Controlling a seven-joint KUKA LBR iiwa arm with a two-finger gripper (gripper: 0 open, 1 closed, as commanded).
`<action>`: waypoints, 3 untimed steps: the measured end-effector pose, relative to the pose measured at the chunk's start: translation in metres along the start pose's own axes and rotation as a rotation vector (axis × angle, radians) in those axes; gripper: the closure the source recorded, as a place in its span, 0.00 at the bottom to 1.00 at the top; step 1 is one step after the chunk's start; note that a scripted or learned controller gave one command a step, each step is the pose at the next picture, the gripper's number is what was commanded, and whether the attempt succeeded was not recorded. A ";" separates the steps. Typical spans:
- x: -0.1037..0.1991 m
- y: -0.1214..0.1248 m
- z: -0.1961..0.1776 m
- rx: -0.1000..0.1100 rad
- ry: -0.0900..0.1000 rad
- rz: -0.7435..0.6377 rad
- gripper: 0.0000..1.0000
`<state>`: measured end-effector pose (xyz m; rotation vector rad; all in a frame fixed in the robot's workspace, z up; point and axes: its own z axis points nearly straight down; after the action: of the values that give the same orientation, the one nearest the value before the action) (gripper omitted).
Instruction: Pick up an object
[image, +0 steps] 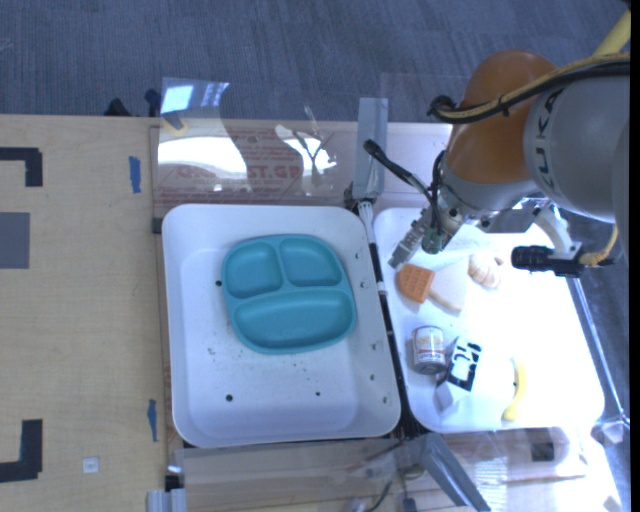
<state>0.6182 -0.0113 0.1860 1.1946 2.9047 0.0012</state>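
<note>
A teal divided plate (288, 293) lay in the left bin (190, 400), alone on its white floor. In the right bin (590, 400) an orange block (415, 283) sat just below the fingers (425, 240) (whether spread or pressed together could not be told), beside a pale item (486, 268), with a small can (430, 349) and a yellow banana (515, 390) nearer the front

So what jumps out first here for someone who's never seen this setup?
The teal plastic divided plate lying alone in the left white bin. Then the big grey arm with its orange band, reaching from the right over the right white bin, its gripper just above an orange waffle-like block.
</note>
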 end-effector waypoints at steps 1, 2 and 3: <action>0.101 0.030 0.001 0.001 0.004 0.320 1.00; 0.186 0.031 -0.023 -0.002 0.002 0.054 1.00; 0.206 0.011 -0.054 -0.002 -0.001 0.518 1.00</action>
<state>0.4800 0.1412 0.2397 1.8984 2.5002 0.0039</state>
